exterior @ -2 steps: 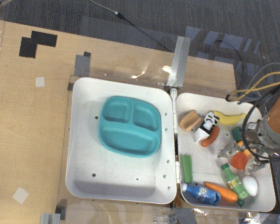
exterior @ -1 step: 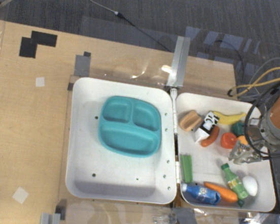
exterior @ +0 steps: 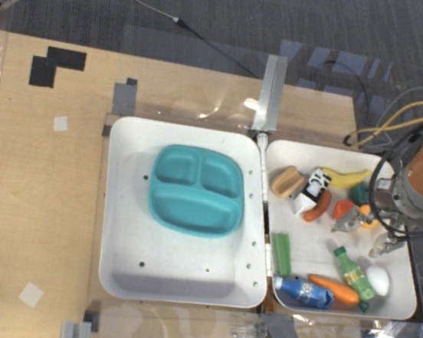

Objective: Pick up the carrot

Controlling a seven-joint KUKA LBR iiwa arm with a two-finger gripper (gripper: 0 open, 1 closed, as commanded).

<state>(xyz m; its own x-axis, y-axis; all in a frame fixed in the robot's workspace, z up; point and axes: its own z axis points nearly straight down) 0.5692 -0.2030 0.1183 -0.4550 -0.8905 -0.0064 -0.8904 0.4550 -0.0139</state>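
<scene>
Right bin [exterior: 402, 305]: shallow, white, holding all loose items listed below; positions given relative to the carrot.

Carrot [exterior: 333, 289]: orange, elongated, tapering toward its left end, smooth-skinned. It lies flat near the bin's front wall, long axis running left to right with a slight slant. Not held; nothing grips it.

Blue bottle [exterior: 305, 294]: lies on its side just in front and left of the carrot, touching or nearly touching it.

Green bottle [exterior: 352, 271]: lies tilted just behind the carrot's right end, cap pointing up-left.

White egg-shaped object [exterior: 377, 281]: right of the carrot, beside the green bottle.

Green stick [exterior: 282, 253]: flat, upright in the view, behind and left of the carrot.

Red sausage-shaped item [exterior: 317, 208]: well behind the carrot, next to a black-and-white carton [exterior: 312, 187].

Bread-coloured block [exterior: 288, 181]: far back left. Banana [exterior: 347, 177]: far back, along the rear wall.

Gripper [exterior: 369, 233]: metal fingers sit behind and right of the carrot, well apart from it, above the bin floor near a small red piece [exterior: 343, 209]. Cannot tell how wide the pincer stands; the fingers are too small and cluttered to read.

Left bin [exterior: 113, 267]: beyond the carrot's left, contains a teal divided plate [exterior: 196, 190].
</scene>
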